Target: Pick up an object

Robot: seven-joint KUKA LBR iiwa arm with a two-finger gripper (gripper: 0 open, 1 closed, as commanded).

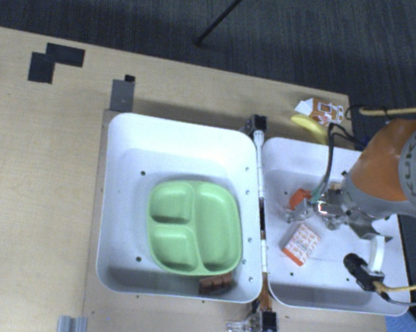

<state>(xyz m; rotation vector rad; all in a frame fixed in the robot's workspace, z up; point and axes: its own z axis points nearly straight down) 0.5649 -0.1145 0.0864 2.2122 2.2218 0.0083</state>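
In the right bin (329, 290) lies a small white packet with an orange grid print (301, 243), tilted, near the middle. A small red-orange object (298, 199) rests just above it, toward the bin's left side. My gripper (317, 209) is low over the right bin, right beside the red-orange object and just above the packet's top edge. The grey arm with its orange band (383, 167) comes in from the right and covers the bin's upper right part.
The left bin (124, 188) holds a green divided plate (194, 226) with a small brown object (214, 283) at its lower edge. A yellow item (306, 123) and a small printed wrapper (325, 109) lie on the bench behind the right bin.
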